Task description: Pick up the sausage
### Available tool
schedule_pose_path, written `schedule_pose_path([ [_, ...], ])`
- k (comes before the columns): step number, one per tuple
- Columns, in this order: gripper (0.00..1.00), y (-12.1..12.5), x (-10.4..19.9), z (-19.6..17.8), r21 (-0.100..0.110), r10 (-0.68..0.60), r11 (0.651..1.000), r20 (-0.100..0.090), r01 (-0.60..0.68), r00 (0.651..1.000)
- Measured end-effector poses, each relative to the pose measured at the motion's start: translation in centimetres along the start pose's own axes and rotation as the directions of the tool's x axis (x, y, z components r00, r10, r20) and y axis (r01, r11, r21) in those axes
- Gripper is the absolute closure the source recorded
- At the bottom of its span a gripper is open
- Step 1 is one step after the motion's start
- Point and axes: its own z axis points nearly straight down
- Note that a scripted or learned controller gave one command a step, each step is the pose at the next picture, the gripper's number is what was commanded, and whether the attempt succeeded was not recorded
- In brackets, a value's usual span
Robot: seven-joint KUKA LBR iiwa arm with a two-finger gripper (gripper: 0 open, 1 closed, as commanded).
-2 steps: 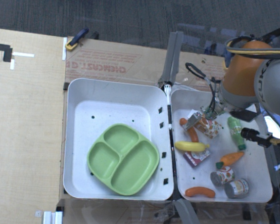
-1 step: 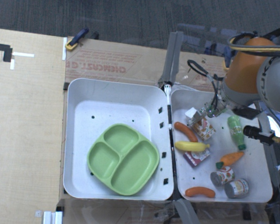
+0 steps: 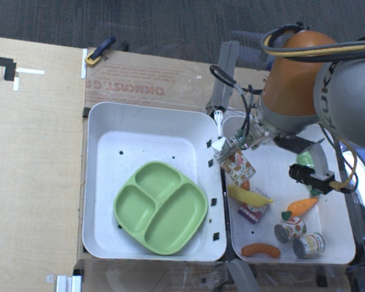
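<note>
The sausage, a short orange-red link, lies flat at the near edge of the right bin. My gripper hangs at the far left of that bin, close to the wall between the two bins. It sits well away from the sausage, which is nearer the camera and to the right. A red and white snack packet lies right under the gripper, touching or nearly touching it.
A banana and a purple box lie between the gripper and the sausage. A carrot, two small cans and a green object sit on the right. A green divided plate rests in the left bin.
</note>
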Motion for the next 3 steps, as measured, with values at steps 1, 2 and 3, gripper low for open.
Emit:
schedule_pose_path([
  [1, 1.0, -9.6, -0.6, 0.0, 0.001, -0.231, 0.973, -0.001, 0.231, 0.973],
  [2, 0.0, -9.6, -0.6, 0.0, 0.0, -0.232, 0.973, -0.001, 0.232, 0.973],
  [3, 0.0, -9.9, -2.6, -0.9, 0.001, 0.016, 1.0, 0.0, -0.016, 1.0],
])
